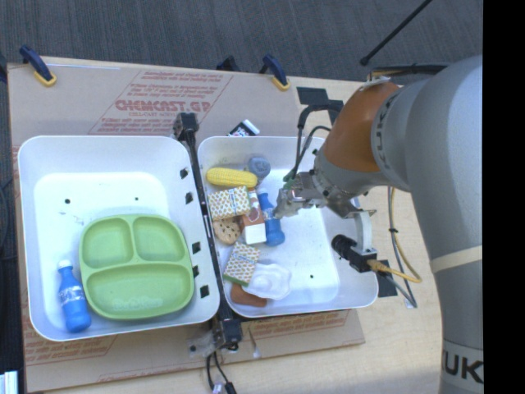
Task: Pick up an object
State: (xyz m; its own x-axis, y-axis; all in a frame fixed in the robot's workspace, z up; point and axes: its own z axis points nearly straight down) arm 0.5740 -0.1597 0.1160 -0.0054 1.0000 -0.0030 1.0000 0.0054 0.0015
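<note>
The arm reaches in from the right over the right bin (349, 298), its jaws (283, 206) low among the clutter by a blue object (273, 230) and a small white block (255, 234); whether they are spread or pinching anything, I cannot tell. Nearby lie a corn cob (230, 177), patterned packets (229, 203) and a clear plastic lid (269, 283). The left bin (41, 179) holds a green divided plate (136, 266) and a blue bottle (71, 296).

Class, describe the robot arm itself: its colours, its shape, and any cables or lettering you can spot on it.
The arm is thick, rounded and grey, with an orange band above the wrist. Part of white lettering, "UK", shows low on its body. Thin dark cables loop beside the wrist. The claw is small, metallic and grey.
</note>
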